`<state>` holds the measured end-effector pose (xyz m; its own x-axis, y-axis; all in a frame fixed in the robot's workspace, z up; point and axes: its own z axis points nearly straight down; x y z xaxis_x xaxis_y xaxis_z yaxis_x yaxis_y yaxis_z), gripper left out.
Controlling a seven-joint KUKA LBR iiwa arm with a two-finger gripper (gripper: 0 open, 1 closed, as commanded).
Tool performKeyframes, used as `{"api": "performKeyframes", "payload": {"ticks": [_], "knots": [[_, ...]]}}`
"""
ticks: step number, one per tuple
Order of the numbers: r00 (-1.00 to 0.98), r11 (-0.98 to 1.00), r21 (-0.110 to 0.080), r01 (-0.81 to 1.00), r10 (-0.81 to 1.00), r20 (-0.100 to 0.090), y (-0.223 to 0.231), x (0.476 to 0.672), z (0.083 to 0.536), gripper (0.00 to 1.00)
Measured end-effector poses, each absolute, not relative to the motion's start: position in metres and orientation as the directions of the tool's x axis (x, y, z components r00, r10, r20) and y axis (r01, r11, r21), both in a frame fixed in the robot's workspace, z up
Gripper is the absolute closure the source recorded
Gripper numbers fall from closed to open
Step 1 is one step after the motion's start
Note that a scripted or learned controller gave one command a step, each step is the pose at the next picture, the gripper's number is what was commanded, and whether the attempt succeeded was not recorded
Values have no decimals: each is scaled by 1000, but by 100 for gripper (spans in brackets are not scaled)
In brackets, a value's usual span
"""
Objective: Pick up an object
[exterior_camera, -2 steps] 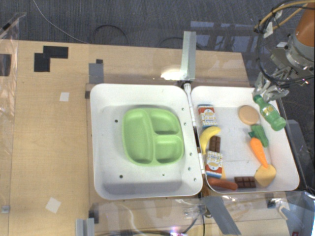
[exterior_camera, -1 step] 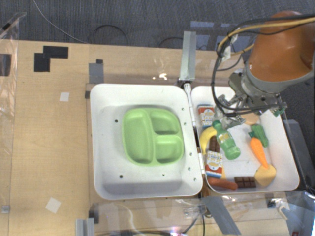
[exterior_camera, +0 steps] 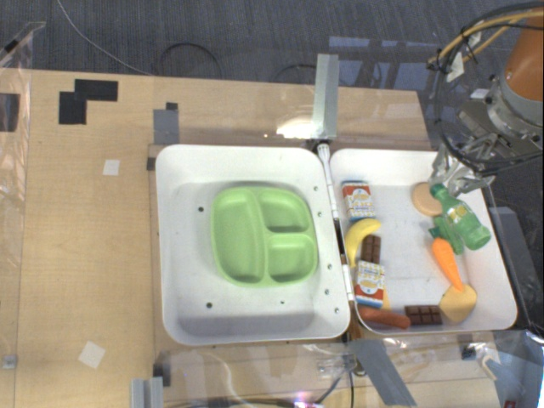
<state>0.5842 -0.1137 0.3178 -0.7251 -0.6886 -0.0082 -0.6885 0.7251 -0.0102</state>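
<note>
A: Target? Looks like the green bottle (exterior_camera: pixel 460 222), lying tilted in the upper right of the right bin (exterior_camera: pixel 399 289). Its cap end sits right under the gripper (exterior_camera: pixel 449 179).

B: Agreed. Is it holding anything?

A: Can't tell. The fingers are lost in metal clutter above the bottle neck; whether they're spread or pressed together isn't readable, and I can't see the bottle pinched between them.

B: Advice for the grab?

A: My call: close across the bottle's narrow width, not along its length, and lift straight up. The round tan disc (exterior_camera: pixel 425 198) touches the cap end on the left, and the carrot (exterior_camera: pixel 447 261) lies just below the body, so any sideways drag would likely shove them.

B: Rest of that bin?

A: A snack box (exterior_camera: pixel 359 200) near the top left, banana (exterior_camera: pixel 360 233) below it, a chocolate bar (exterior_camera: pixel 371 249) beside the banana, another box (exterior_camera: pixel 370 282) under that. Sausage (exterior_camera: pixel 383 318) and a brown bar (exterior_camera: pixel 422 314) along the bottom wall, a tan wedge (exterior_camera: pixel 458 303) at the bottom right.

B: Left bin (exterior_camera: pixel 183 228)?

A: It has a green divided plate (exterior_camera: pixel 263 234), well apart from the arm.

B: Surroundings?

A: Wooden bench (exterior_camera: pixel 76 245), black tape marks (exterior_camera: pixel 85 99) top left, dark carpet (exterior_camera: pixel 212 15) behind, cables (exterior_camera: pixel 463 45) looping off the arm at top right.
</note>
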Motion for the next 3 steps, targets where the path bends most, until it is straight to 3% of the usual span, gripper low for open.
{"api": "performKeyframes", "payload": {"ticks": [1, 2, 3], "knots": [[-867, 867, -2, -499, -499, -6, -83, 530, 226, 100], [-776, 776, -11, -631, -631, -9, -141, 546, 288, 100], [-856, 856, -8, -517, -517, -11, -205, 649, 335, 100]]}}
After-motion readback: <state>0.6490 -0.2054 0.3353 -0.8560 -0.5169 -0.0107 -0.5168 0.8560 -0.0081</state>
